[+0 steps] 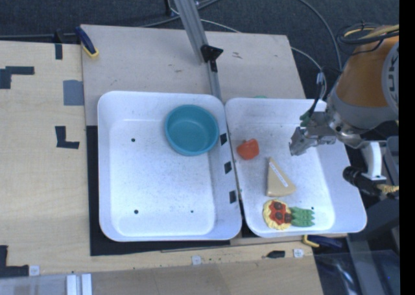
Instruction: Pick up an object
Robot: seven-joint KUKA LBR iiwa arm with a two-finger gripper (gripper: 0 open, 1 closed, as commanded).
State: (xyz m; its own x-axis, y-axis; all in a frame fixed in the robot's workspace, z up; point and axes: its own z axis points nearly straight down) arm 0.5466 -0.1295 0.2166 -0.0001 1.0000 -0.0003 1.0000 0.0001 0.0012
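Speckled white plastic bins (123, 177), glossy blue plastic bowl (191, 129), pale wooden bench (39, 177)

Two white bins (117, 157), one blue bowl (191, 129), one orange-red piece (248, 150), one sandwich wedge (278, 179), one pizza toy (287, 215)

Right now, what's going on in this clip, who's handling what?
A single robot arm reaches in from the right, its gripper hovering over the right bin with nothing seen between its fingers. Below and left of it lie a small red-orange object, a tan wedge and a yellow, red and green toy. The left bin holds a blue bowl near its back edge. Nothing has been picked up yet.
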